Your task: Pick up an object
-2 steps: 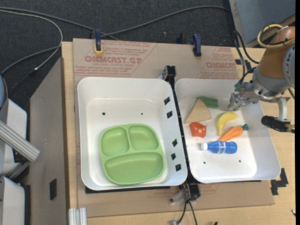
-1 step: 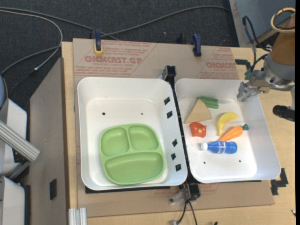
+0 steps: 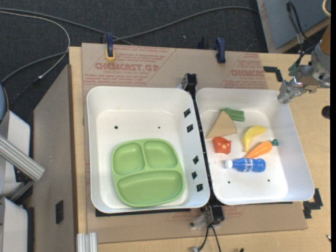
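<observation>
Over in the right-hand shallow white bin (image 3: 294, 156) sits a little cluster of toy items, any of them there for the picking: a tan wedge-shaped piece (image 3: 223, 125) with a green pepper-like piece (image 3: 233, 114) touching its upper edge, a small red box with a yellow star (image 3: 222, 145) just below the wedge, a yellow plastic banana (image 3: 253, 136) to the right of it, an orange toy carrot with a green tip (image 3: 260, 149) just beneath the banana, and a blue bottle with a white cap (image 3: 247, 165) lying on its side nearest the front wall. All of them rest on the bin floor, none lifted. The gripper (image 3: 287, 92) hangs at the bin's upper right corner, above the rim and well apart from the cluster, with nothing between its fingers; how its jaws stand I cannot tell from this angle. The grey arm reaches in from the right edge. Next door, the left shallow white bin (image 3: 100, 140) holds a light green divided plastic plate (image 3: 148, 171) with three compartments, lying flat toward the front. Both bins sit on a brown cardboard sheet with red lettering (image 3: 136, 62), pinned at the back by a yellow-handled clamp (image 3: 109, 46) and a blue clamp (image 3: 220, 50). Beyond that, dark carpet (image 3: 157, 9) with cables (image 3: 47, 20) trailing across it.
</observation>
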